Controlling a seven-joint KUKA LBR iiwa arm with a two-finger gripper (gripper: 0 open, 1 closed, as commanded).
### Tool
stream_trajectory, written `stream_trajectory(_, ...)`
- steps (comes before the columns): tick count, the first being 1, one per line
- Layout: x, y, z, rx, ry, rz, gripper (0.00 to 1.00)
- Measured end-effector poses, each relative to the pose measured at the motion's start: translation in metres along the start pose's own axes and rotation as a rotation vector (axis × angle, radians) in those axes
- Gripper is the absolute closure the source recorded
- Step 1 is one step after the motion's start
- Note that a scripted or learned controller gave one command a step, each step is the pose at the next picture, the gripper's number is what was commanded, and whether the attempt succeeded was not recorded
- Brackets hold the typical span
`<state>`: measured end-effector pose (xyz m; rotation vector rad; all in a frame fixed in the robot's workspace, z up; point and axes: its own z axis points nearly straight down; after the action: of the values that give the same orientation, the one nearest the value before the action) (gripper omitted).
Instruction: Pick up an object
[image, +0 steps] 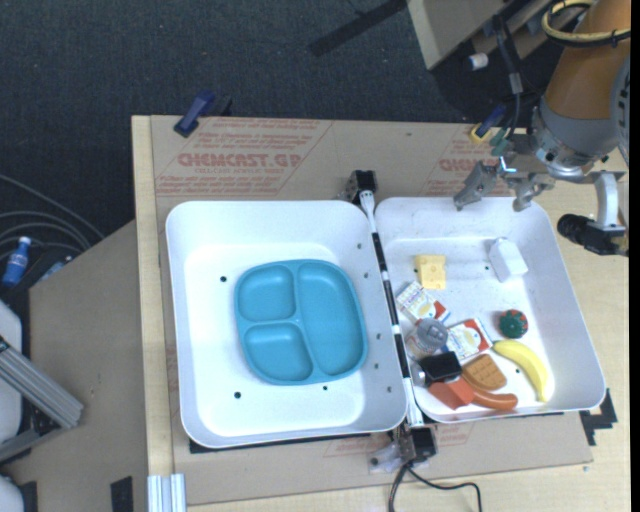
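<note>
On a pale wooden bench (280, 155) stamped with red lettering sit two shallow white plastic bins side by side, joined along a dark hinge line. Largest of the contents is the light-blue divided plastic plate (299, 320), with three compartments, lying flat in the middle of the left-hand white bin (200, 240). The right-hand white bin (560, 250) holds a cluster of small things toward its near end.

Above the far rim of that right bin hangs the grey arm with its orange band (590, 60), and below it the two-finger gripper (497, 188), its fingers spread wide apart with nothing between them, poised over the bin's far edge and well apart from the objects.

Among the objects, a yellow toy banana (527, 365) lies along the near right side, beside a reddish-orange toy sausage (485, 402) and a brown toy biscuit (485, 373) that touch each other. A black block (438, 367) sits just left of them. Red-and-white printed packets (465, 338) lie around a small grey round piece (432, 332), with another white packet (412, 298) beside the hinge. A yellow cheese-like cube (431, 270) stands farther back, a white rectangular block (507, 259) lies near the far right, and a small green-and-red ball (513, 323) rests by the right wall.
</note>
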<state>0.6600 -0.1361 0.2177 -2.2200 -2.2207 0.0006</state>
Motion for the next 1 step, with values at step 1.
stream_trajectory(1,0.0235,0.0060,0.1165,0.002,0.000,-0.001,0.00)
